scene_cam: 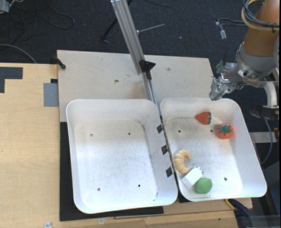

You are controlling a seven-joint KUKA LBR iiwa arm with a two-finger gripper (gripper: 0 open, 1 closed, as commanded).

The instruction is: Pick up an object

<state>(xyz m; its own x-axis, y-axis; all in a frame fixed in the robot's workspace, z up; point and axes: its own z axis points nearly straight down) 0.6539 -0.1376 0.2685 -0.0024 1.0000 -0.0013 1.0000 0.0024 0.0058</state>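
The right bin holds a red strawberry-like piece, an orange tomato with a green top, a tan croissant, a white block and a green ball. My gripper hangs at the bin's far rim, above and right of the red piece. It touches none of the objects, and nothing shows between its fingers. The fingers look close together, but their state is too small to read.
The left bin sits beside the right one, with black clips along the shared wall. A slanted aluminium bar rises from behind the bins. A wooden surface lies at the left.
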